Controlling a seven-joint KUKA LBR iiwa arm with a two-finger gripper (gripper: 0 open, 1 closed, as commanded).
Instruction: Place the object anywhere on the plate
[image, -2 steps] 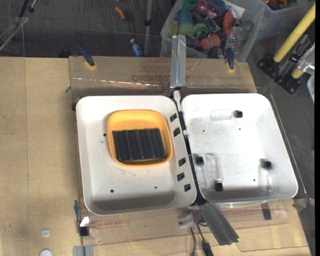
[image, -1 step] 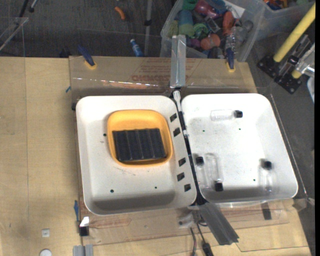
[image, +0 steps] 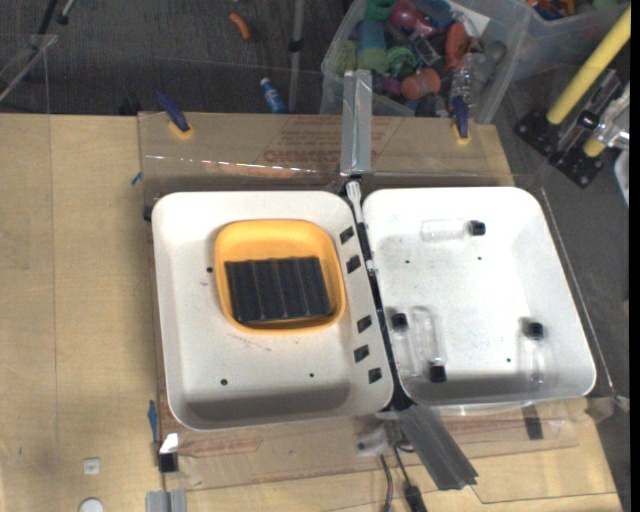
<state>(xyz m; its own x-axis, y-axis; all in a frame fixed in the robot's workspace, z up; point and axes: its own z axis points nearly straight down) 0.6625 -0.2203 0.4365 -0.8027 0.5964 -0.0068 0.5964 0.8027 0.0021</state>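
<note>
Lettering on the clear sheet (image: 300, 140) behind both bins is unreadable.

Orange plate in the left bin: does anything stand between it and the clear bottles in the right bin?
Yes. The bins' joined rims run between the clear bottles and the orange plate. A dark ribbed block also lies on the plate, covering most of its floor.
</note>
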